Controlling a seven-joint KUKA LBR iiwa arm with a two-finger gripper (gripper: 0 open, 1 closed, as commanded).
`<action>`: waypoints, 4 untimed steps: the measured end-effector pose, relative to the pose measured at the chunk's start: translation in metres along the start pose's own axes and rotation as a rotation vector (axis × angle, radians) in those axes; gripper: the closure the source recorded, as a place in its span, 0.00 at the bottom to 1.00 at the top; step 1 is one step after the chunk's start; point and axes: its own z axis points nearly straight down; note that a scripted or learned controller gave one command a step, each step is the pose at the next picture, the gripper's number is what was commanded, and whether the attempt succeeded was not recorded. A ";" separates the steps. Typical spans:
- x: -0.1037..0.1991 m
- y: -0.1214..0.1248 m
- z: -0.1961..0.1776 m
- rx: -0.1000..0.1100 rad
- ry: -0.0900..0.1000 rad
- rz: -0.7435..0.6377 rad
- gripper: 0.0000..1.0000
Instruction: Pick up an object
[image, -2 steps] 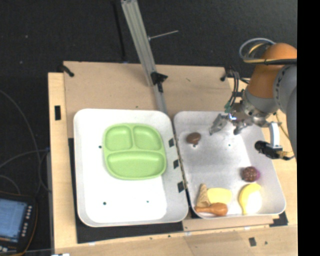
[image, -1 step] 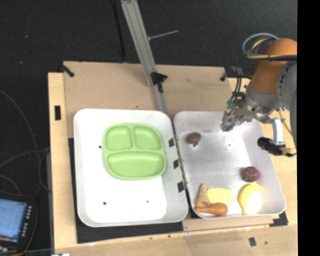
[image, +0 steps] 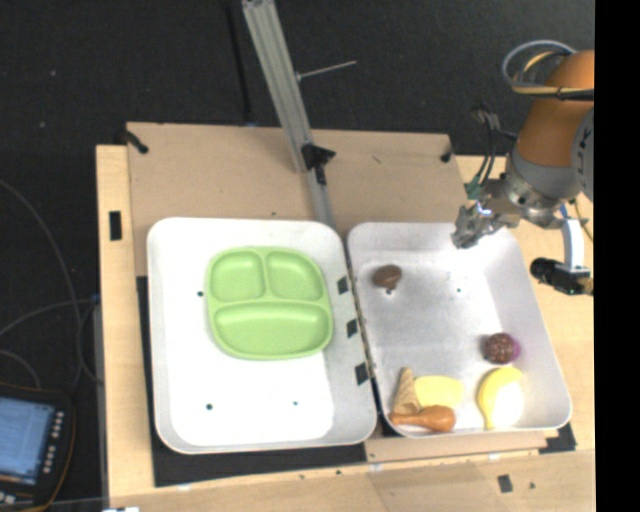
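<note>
The right bin (image: 440, 270) holds a small brown mushroom-like piece (image: 387, 276) near its upper left. A dark purple round fruit (image: 500, 347) sits at the right side. Along the front lie a yellow banana-like piece (image: 499, 394), a pale yellow block (image: 438, 391), a tan wedge (image: 405, 388) and an orange carrot-like piece (image: 428, 419). My gripper (image: 468, 232) hangs over the bin's upper right part, well away from all these objects, with nothing seen in it. The fingers are too small to read.
The left bin (image: 190, 400) carries a green divided plate (image: 269, 303). A slanted metal pole (image: 290, 110) stands behind the bins. Black clips (image: 353, 328) sit along the seam between the bins. The arm (image: 545, 140) comes in from the upper right.
</note>
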 end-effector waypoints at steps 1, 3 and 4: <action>-0.002 0.000 -0.038 0.003 0.000 0.000 1.00; 0.099 -0.029 -0.041 0.006 0.003 -0.005 1.00; 0.158 -0.048 -0.046 0.007 0.004 -0.007 1.00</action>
